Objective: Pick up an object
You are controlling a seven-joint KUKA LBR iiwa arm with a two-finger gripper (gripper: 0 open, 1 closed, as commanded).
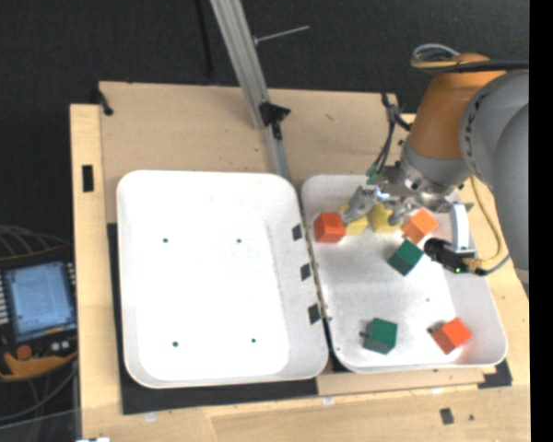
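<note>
From my remote station I saw the end effector (380, 212) low in the right bin (350, 362), near its 12 o'clock rim. I could not tell its state, because the metal parts blurred together there.

A yellow block (381, 219) lay directly under it, half covered, so I could not say which way the block pointed or whether it was touched. Just at 9 o'clock from the end effector sat an orange cube (329, 227), close to the bin's left wall and turned a little against the rim. At 3 o'clock an orange block (422, 223) lay partly under the wrist, and beside it, toward 5 o'clock, a green cube (405, 258) stood on a diagonal.

There was more open room lower in this bin: a second green cube (380, 335) and a red-orange cube (451, 335) sat near the 6 o'clock rim, well apart from each other and from the upper group. No block showed a clear long axis.

The left bin (138, 357) touched the right one along their shared edge. The arm (479, 122) was cut off at the right side, and a cable (484, 263) hung near the bin's 3 o'clock wall. The surface (166, 122) showed bare wood beyond 12 o'clock.
</note>
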